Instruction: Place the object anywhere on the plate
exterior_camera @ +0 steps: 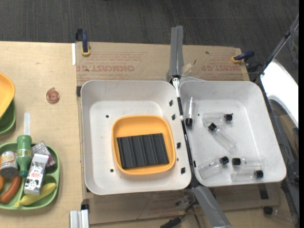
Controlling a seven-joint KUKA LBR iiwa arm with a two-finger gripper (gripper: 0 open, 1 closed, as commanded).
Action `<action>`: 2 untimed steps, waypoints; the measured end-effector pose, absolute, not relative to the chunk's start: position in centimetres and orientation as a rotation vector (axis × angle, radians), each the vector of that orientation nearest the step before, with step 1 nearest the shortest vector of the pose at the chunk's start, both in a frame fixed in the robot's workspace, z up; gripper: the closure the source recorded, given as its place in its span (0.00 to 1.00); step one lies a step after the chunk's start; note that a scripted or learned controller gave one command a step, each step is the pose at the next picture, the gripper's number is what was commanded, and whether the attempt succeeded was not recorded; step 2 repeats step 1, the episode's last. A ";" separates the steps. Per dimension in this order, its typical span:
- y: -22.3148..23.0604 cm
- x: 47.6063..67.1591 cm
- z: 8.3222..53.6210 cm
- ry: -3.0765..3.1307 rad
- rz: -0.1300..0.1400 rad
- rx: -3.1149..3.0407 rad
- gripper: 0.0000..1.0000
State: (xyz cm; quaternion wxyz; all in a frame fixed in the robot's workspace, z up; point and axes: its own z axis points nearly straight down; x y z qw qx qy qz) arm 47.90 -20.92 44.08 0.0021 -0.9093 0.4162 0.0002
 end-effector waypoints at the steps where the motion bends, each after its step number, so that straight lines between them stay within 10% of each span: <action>1: -20.5 51.1 44.0 0.556 0.000 -3.086 0.00; 2: -20.5 51.1 44.0 0.556 0.000 -3.086 0.00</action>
